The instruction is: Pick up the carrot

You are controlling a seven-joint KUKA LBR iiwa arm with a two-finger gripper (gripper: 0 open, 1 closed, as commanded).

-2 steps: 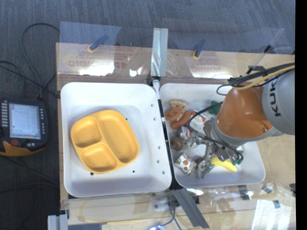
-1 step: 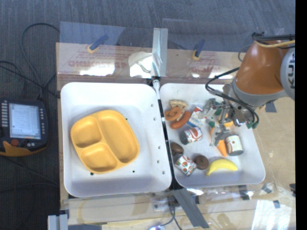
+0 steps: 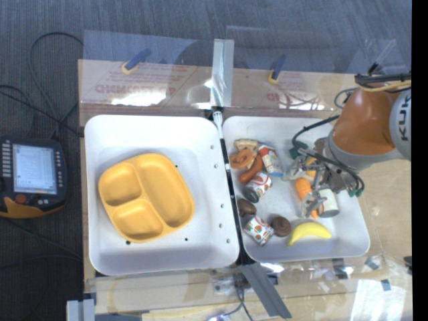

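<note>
1. Leftmost, a handheld control pendant [image 3: 31,176] with a lit screen lies on the dark floor at the 9 o'clock edge of the scene, with black cables looping above it.
2. Next comes the left bin [image 3: 100,246], a shallow white tray on the worktop [image 3: 147,82]. A yellow divided plate [image 3: 145,196] with three compartments sits in it, slightly toward the 9 o'clock side of the bin's middle.
3. Along the right bin's [image 3: 354,243] 9 o'clock wall runs a cluster of small things: a brown pretzel-shaped piece [image 3: 241,158], a reddish sausage [image 3: 253,172] just below it, and two small printed cans [image 3: 269,160] and [image 3: 257,186] beside them.
4. Toward 6 o'clock in that bin lie another small can [image 3: 257,229], a dark brown round piece [image 3: 281,226] touching it, and a yellow banana [image 3: 309,233] just to its right.
5. Near the bin's middle lies the carrot [image 3: 303,187], a short orange piece. It is right at the tips of the claw [image 3: 314,186].
6. The claw hangs low over the carrot, reaching in from 3 o'clock. Its metal parts and cables crowd the spot, so I cannot tell whether it is open, closed or gripping anything. A small grey can [image 3: 328,204] sits just below it.
7. Rightmost, the arm's orange band [image 3: 364,122] and grey wrist fill the bin's 2 o'clock corner.
</note>
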